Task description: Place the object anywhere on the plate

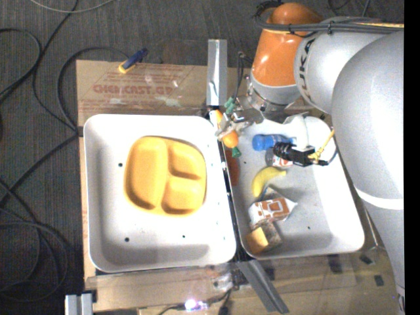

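One plate (167, 174) waits in the left bin (98, 241). The gripper (231, 120) hangs over the bins' divide w/ an orange toy (230, 138) right under it, prob. plate-bound, we judge. Clamped or not, we can't tell.

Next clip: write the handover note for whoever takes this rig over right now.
Gripper: at the far end of the wall between the bins. Its grip cannot be made out.
Orange piece: right under the gripper, by that wall; held or not is unclear.
Plate: yellow, in the left bin, no object on it yet.
Right bin: blue item, banana, carton.
Done: nothing placed.
Left: get one object onto the plate.
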You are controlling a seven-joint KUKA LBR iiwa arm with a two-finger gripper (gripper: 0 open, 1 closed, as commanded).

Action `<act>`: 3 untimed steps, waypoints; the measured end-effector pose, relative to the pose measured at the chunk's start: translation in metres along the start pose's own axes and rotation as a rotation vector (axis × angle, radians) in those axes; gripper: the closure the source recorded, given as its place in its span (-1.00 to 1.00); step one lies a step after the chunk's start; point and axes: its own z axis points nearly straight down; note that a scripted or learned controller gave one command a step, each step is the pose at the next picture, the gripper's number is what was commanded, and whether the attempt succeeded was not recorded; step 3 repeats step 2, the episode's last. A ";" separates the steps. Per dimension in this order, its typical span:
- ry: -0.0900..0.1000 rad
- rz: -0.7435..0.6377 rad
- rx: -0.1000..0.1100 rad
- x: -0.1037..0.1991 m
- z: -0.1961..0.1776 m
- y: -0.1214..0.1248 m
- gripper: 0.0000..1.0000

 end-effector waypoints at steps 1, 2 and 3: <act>-0.001 -0.144 0.000 0.102 0.000 -0.021 1.00; 0.000 -0.143 0.000 0.102 0.000 -0.021 -1.00; 0.000 -0.143 0.000 0.102 0.000 -0.021 -1.00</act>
